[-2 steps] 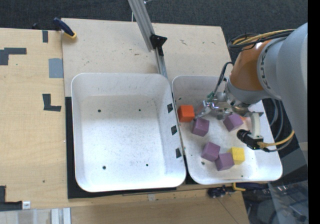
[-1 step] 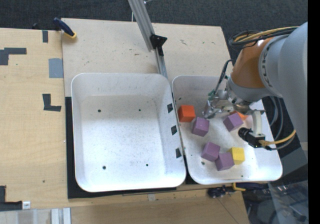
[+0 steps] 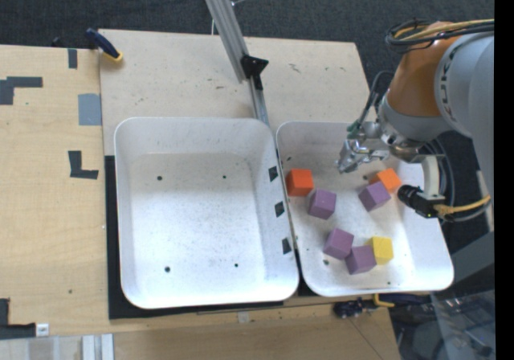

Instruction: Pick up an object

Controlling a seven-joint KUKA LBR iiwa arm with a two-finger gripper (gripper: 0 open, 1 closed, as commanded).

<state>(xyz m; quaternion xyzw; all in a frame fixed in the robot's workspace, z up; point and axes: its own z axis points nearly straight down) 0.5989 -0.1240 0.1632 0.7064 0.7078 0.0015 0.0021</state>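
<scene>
The right bin (image 3: 317, 135) holds several small cubes. An orange cube (image 3: 300, 182) lies near its left wall, with a purple cube (image 3: 322, 203) just below and to the right of it. Another purple cube (image 3: 374, 195) and a second orange cube (image 3: 389, 180) sit close together at the right. Two purple cubes (image 3: 339, 243) (image 3: 361, 259) and a yellow cube (image 3: 383, 250) cluster near the front. My gripper (image 3: 350, 159) hangs over the upper middle of this bin, left of the right-hand orange cube, with no cube visibly in it.
The left bin (image 3: 193, 214) stands beside the right one, sharing a raised divider. A slanted metal rail (image 3: 229, 21) runs down from the top toward the bins. A small blue and yellow tool (image 3: 104, 43) lies on the bench at the far left.
</scene>
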